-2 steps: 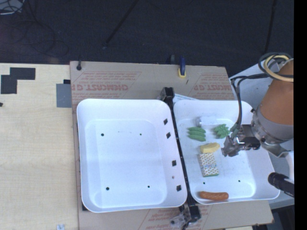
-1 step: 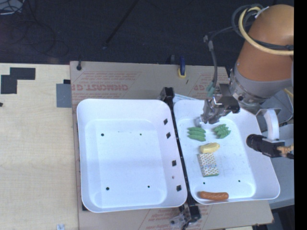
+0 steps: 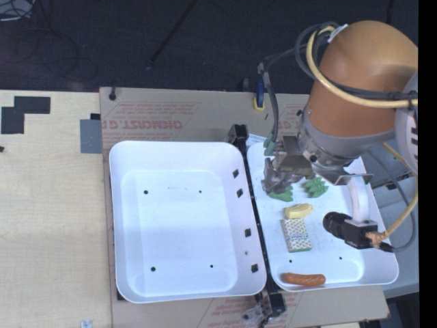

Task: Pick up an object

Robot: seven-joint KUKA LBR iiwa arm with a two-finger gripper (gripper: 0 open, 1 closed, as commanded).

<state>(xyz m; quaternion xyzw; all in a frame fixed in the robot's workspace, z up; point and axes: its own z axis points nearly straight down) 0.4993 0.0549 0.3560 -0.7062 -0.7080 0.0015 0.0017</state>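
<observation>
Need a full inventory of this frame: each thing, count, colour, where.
left bin: 1, white, left on the sheet
right bin: 1, white, beside it
green piece: 1, green, far end of right bin, under the pincer
second green piece: 1, green, just right of the first
yellow piece: 1, yellow, mid right bin
patterned block: 1, pale, speckled, next to the yellow piece on its near side
sausage shape: 1, orange-red, near edge of right bin
cardboard sheet: 1, brown, under both bins
pincer: 1, grey, over the green piece
arm: 1, grey, orange band, from the right
</observation>
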